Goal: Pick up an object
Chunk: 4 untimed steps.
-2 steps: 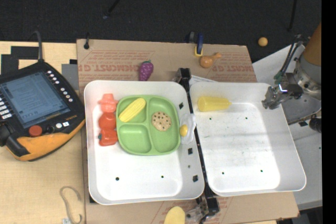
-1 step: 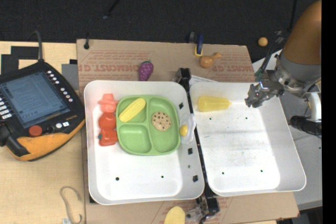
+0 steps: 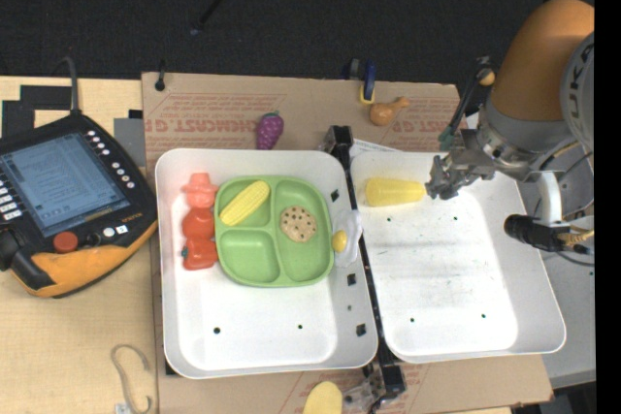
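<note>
- Arm entered from right of frame; gripper (image 3: 448, 177) low over upper left corner of right bin (image 3: 466, 325), dark against the white floor.
- Could not tell whether the tool was spread, pressed together or pinching anything; too dark and small to resolve.
- Nearest pickable thing: yellow corn-like piece (image 3: 393, 192), lying flat in upper left of right bin, just beside gripper on its left side. Contact or a narrow gap, not resolvable.
- Left bin (image 3: 252, 344) held green divided plate (image 3: 277, 252) at centre, with yellow corn cob (image 3: 243, 202) in upper left compartment and cookie (image 3: 298, 224) in upper right compartment; red figure (image 3: 198, 223) beside plate at left.
- Outside bins: purple grapes (image 3: 269, 129) and orange toy (image 3: 386, 111) on cardboard above; pendant (image 3: 68, 199) at far left.
- Judged risks: piece rounded and lying close to bin wall, so an off-centre closure likely to squirt it sideways or roll it against the rim.
- Descent too near the wall could catch the bin edge and shift the bin.
- Closure above the piece would lift nothing.
</note>
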Available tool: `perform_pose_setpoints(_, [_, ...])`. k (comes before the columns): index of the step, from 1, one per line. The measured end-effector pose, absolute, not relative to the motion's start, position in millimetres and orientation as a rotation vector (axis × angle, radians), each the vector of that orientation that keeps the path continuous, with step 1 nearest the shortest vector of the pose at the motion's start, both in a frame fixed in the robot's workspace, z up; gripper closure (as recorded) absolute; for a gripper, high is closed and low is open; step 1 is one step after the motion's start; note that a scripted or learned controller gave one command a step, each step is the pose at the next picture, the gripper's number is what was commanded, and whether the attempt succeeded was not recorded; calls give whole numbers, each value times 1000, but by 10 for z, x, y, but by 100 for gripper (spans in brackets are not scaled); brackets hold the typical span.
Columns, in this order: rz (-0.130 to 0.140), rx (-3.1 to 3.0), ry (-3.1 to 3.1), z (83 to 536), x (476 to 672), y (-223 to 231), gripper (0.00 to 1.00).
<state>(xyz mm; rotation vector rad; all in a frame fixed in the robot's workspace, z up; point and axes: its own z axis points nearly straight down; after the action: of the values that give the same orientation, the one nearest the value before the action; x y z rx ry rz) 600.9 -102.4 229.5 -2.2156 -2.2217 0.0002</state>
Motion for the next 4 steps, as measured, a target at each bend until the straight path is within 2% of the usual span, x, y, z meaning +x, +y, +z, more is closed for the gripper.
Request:
perform_pose_setpoints(1, [1, -2214, -2222, 2382, 5887, -493, 100])
perform_pose_setpoints(2, [2, -2216, -2221, 2317, 5883, -46, 100])
perform_pose_setpoints(3, [5, -2215, -2220, 2190, 5663, 419, 100])
perform_pose_setpoints(4, [1, -2221, -2219, 2238, 5806, 447, 100])
